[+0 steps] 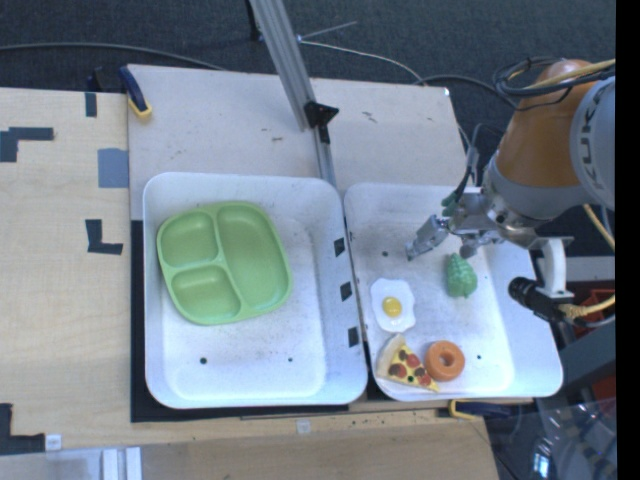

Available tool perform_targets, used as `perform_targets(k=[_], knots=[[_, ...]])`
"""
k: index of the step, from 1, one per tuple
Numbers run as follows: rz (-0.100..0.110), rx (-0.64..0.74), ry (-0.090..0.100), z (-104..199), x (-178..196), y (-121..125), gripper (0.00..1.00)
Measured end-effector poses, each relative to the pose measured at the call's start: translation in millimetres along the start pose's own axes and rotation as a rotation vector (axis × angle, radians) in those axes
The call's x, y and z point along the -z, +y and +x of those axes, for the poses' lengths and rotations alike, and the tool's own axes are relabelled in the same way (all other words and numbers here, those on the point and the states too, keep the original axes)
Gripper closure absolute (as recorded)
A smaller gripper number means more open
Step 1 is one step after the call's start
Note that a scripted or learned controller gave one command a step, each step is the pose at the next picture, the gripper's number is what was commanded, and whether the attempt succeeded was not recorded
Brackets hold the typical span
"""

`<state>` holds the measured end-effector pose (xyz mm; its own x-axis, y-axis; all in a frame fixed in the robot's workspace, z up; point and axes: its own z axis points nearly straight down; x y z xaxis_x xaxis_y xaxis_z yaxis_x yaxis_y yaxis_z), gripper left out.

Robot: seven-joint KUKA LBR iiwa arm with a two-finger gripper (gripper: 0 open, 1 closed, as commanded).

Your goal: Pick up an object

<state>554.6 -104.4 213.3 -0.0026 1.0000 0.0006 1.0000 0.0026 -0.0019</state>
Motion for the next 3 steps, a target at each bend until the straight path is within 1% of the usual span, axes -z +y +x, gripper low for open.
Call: perform_targets(k=[1, 2, 3], knots=[[0.0, -0.001, 0.0, -0.2, 0.1, 0.0, 0.0], [0.005, -0.001, -0.001, -2.6, -50.7, 7.9, 0.0], [0.005, -0.001, -0.001, -3.2, -95.6, 1.9, 0.0]])
